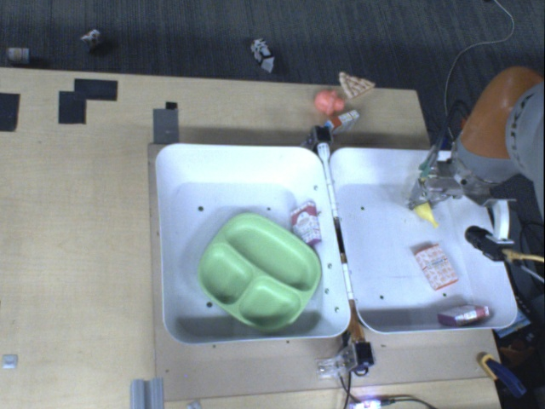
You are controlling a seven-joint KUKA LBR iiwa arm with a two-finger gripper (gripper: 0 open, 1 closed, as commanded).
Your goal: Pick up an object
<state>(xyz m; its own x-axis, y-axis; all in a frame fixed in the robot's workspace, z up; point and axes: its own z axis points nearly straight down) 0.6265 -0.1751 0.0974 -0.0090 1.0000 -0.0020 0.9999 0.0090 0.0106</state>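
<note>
The arm is reaching in from the right, its orange band showing above the wrist, and the gripper (423,201) is hanging low over the upper right part of the right bin (375,305). A small yellow object (427,215) is poking out just under the fingertips – it looks as though the fingers are closing around its upper end, though from here I cannot tell for sure whether they are actually pinching it or only touching it.

Elsewhere in that same bin, a red-and-white packet (435,265) is lying flat near the middle right, and a small tube with a red end (463,316) is resting against the lower wall. In the left bin (183,177), a green divided tray (259,268) is taking up most of the floor, with a small red-and-white wrapper (306,222) tucked beside its upper right edge.

To my eye the step in hand is securing the yellow piece. Doing it well is probably a matter of closing squarely on it rather than on its tip, then lifting straight up and slowly – the piece is small, sitting close to the bin's far wall, and a sideways drag is likely to knock it free
</note>
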